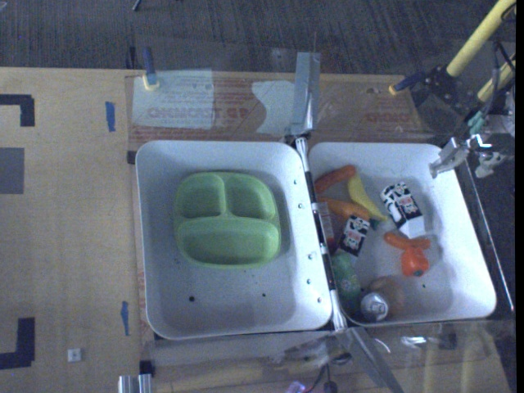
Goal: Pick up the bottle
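One green bottle [347, 275] lying along right bin [477, 248] divider wall; probably light, smooth, prone to roll, so grasp across mid-body. Gripper [465, 149] near far corner, opening unreadable.

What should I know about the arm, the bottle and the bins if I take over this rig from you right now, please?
Gripper: at the far right corner of the right bin, above the rim, apart from everything inside; I cannot tell how it is set.
Bottle: I take it to be the green item lying by the divider near the front of the right bin, beside a silver-topped can; too blurred to be sure.
Also there: two cow-print cartons, a banana, carrots.
Left bin: a green divided plate.
Done: nothing lifted.
Left: reach, grasp and lift the bottle.
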Tool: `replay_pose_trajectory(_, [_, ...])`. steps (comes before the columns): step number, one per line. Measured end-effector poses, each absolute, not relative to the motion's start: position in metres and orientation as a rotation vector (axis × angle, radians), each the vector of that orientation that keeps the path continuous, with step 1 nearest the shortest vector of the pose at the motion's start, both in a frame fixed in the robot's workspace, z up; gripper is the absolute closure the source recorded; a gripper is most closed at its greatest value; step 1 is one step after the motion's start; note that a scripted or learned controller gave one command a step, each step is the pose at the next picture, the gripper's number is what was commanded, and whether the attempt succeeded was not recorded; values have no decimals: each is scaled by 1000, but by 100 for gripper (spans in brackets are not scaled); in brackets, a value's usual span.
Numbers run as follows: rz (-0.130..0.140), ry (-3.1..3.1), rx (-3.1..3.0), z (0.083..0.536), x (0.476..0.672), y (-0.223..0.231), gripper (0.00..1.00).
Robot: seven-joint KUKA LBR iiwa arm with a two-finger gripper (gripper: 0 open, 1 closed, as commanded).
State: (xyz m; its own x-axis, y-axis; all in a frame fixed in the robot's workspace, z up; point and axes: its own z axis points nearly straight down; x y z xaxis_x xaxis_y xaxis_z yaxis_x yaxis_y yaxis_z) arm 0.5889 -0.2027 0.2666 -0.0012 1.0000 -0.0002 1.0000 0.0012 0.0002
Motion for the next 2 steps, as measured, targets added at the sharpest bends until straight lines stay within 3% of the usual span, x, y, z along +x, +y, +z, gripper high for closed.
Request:
replay_pose_trajectory(1, [0,2113,2326,139,489,-217,0])
replay_pose_trajectory(2, [-3,1822,2565,111,479,-155,0])
